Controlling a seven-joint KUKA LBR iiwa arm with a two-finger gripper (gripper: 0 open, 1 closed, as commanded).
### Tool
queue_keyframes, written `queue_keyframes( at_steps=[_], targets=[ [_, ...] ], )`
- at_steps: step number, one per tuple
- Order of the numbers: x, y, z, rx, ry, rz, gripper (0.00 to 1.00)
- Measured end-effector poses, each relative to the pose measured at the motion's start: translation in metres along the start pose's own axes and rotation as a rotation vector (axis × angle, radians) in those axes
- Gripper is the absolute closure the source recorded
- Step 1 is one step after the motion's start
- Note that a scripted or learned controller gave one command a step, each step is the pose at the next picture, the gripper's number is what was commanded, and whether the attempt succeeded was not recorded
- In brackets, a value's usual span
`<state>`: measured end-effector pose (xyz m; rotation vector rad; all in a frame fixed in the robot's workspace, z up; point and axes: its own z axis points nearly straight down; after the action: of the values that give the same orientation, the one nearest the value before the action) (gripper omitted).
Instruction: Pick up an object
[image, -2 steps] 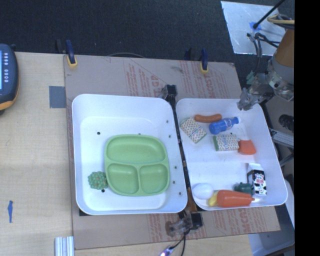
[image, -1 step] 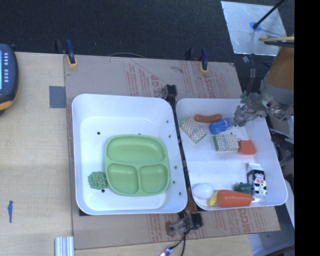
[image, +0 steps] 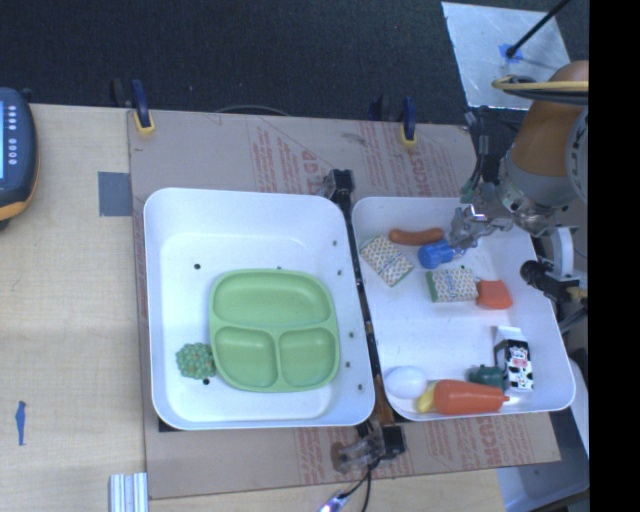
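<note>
Glossy white plastic bins (image: 160, 300) — matt green plastic tray (image: 272, 330), cardboard underlay (image: 250, 150)

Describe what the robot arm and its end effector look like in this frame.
The arm enters from the right: a rounded grey body with an orange band above the wrist. Dark cables run along the wrist section. The end effector is a small metallic grey assembly, with black fittings on the housing beside it. Finer detail is too blurred to tell.
</note>
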<state>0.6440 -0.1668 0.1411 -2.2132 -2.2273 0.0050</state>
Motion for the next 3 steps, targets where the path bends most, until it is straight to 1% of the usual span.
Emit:
queue_keyframes(
  at_steps=[1, 2, 3],
  targets=[
    [-0.013, -0.047, 0.034, 0.006, 0.001, 0.003, 1.00],
    [-0.021, -0.054, -0.031, -0.007, -0.001, 0.004, 1.00],
    [-0.040, 0.015, -0.070, -0.009, -0.002, 0.000, 1.00]
  ],
)
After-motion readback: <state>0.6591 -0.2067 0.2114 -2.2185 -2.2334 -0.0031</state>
